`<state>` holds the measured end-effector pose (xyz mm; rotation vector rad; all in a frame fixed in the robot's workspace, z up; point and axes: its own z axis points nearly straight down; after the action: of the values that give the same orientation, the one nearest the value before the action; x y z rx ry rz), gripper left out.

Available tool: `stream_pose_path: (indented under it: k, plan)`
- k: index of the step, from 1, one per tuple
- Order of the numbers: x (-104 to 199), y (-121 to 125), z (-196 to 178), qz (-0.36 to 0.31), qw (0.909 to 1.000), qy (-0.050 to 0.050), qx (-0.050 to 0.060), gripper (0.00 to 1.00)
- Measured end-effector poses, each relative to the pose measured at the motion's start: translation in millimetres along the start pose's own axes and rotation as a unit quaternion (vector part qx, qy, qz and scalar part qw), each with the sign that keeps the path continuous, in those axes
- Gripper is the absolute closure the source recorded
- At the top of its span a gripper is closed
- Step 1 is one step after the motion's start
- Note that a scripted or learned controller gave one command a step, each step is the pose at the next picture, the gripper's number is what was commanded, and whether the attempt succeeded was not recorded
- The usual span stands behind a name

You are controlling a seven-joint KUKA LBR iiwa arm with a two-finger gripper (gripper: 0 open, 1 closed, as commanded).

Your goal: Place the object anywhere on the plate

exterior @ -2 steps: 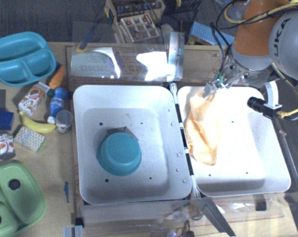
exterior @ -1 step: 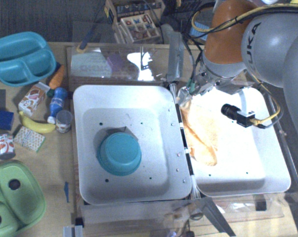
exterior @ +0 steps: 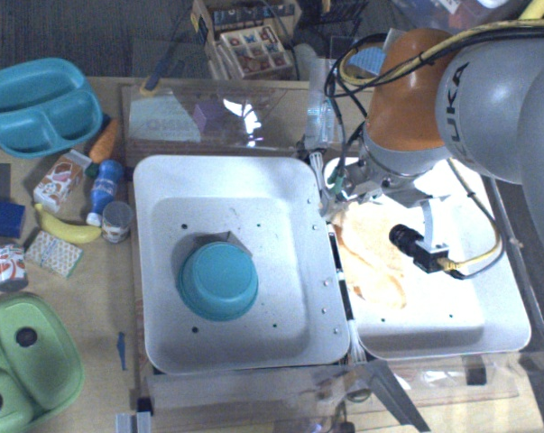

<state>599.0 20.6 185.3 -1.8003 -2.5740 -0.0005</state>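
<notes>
Plainly, the teal bowl point(exterior: 218, 280) is a round, smooth, single-coloured piece with a darker rim shadow. It sits alone in the left white bin point(exterior: 163, 197), a little left of that bin's centre and on its floor, well apart from the gripper point(exterior: 342, 195). Whether it stands upright or upside down is hard to judge from above. The gripper hangs over the upper left corner of the right white bin point(exterior: 488, 332), close to the wall shared by the two bins. The bulky grey and orange wrist point(exterior: 416, 106) covers most of it, so I cannot tell whether it is open or closed, nor whether it holds anything. Below it lies a pale orange flat shape point(exterior: 373, 258), perhaps a plate, washed out by glare and with unclear edges. A black part with a yellow cable point(exterior: 418, 247) hangs across it. Left of the bins lie a banana point(exterior: 69, 226) and a blue divided tray point(exterior: 41, 106).
</notes>
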Motion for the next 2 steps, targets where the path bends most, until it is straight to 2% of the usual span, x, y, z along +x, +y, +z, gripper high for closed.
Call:
stream_pose_path:
  k: [1, 2]
  plan:
    - [22, -68, 1, 0.013, 0.9999, 0.0, 0.0, 1.0]
    - [70, -80, 1, 0.035, 0.9994, 0.0, 0.001, 1.0]
